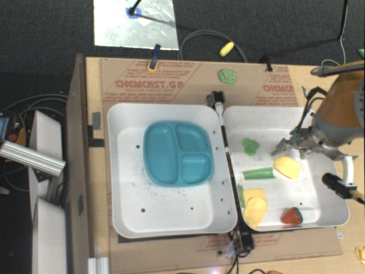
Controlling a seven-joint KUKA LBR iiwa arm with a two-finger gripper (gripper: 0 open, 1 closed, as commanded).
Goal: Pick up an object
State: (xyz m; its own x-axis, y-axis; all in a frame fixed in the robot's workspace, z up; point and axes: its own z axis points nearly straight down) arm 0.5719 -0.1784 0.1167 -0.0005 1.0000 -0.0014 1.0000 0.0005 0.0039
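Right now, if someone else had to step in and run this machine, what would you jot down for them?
End effector: low in the right bin, beside the yellow lemon-like piece; I can't tell whether it is open or shut, and nothing is visibly held.
Right bin also holds: a small green piece, a green stick, a yellow block with a yellow round piece against it, and a red piece.
Left bin: a blue divided tray.
Done: no pick visible.
Left: grasp one object and lift it.

Grey rounded KUKA arm (342, 127), orange band above wrist. Thin black cable looped alongside. Dull metal two-finger gripper (292, 145) at tip, spindly linkages.
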